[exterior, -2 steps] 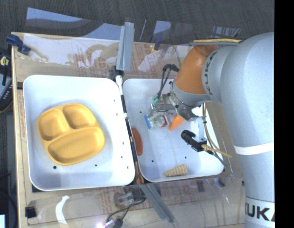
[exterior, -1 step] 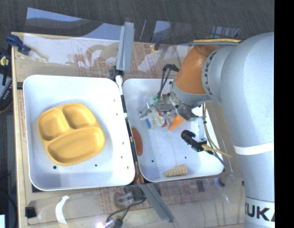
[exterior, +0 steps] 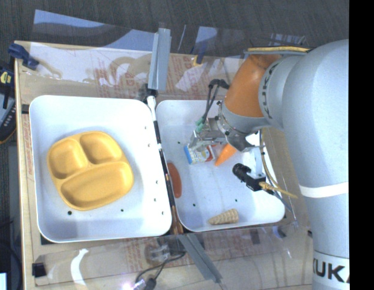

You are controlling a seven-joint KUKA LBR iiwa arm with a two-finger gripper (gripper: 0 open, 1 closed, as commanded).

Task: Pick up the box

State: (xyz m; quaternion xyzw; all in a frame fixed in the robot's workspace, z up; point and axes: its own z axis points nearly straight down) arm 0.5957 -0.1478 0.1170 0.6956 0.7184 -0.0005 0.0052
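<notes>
Arm [exterior: 313, 132] is seen reaching in from 3 o'clock over the right bin [exterior: 193, 219]. End effector [exterior: 206, 136] is placed directly over the box [exterior: 197, 154], at the bin's centre; finger state cannot be told. Carrot [exterior: 225, 154] lies at the box's 3 o'clock, cone [exterior: 225, 217] at 6, sausage [exterior: 174, 180] at 8. Yellow tray [exterior: 90, 170] sits in the left bin [exterior: 41, 113].

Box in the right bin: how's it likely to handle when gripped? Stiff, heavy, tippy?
The box looks like a small printed carton, so probably light and stiff enough, though a hard squeeze might dent it. Its flat faces suggest it will slide, not roll. The hand sits right above it and an orange carrot-like piece lies alongside, so a push could nudge that too.
</notes>
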